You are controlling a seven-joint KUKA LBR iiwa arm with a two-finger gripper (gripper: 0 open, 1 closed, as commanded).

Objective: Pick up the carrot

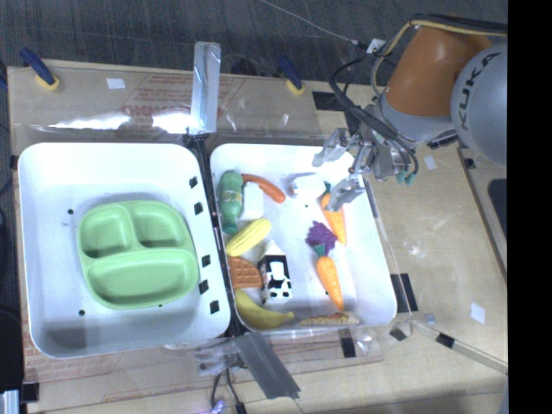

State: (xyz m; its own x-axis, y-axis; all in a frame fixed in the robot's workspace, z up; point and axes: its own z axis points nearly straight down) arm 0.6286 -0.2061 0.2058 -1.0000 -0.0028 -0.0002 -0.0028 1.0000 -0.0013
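Observation:
Two orange carrots lie in the right bin [297, 156]. One carrot [335, 219] sits near the bin's right wall, pointing toward the front. The other carrot [329, 279], with a green top, lies farther forward beside the purple grapes [321, 235]. My gripper [340, 171] hangs over the bin's back right part, open, with its two fingers spread. The lower fingertip [348, 189] is right at the upper end of the first carrot. Nothing is between the fingers.
The right bin also holds a green cucumber [230, 198], a red-orange chili [263, 186], corn [247, 235], a waffle [244, 272], a banana [261, 314] and a cow toy [276, 279]. The left bin [43, 171] holds a green divided plate [136, 253].

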